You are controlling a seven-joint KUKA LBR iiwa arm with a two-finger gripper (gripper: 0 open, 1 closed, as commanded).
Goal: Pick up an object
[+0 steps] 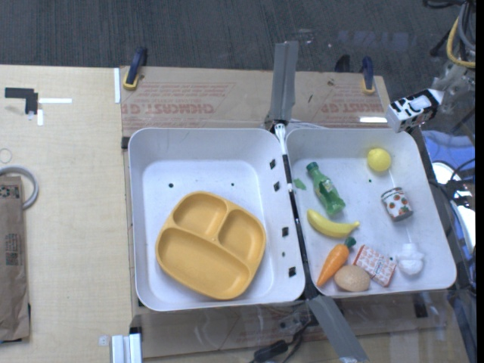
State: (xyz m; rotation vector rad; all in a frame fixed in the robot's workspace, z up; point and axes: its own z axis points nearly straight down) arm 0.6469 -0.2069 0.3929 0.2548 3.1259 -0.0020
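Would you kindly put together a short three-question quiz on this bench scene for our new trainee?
1. True or false: the yellow divided plate lies in the left bin.
2. Which item lies directly beside the carrot at the near edge of the right bin?
A. the yellow ball
B. the green bottle
C. the tan egg-shaped item
3. Fill in: the banana lies between the green bottle and the ____.

Key: 1 true; 2 C; 3 carrot.
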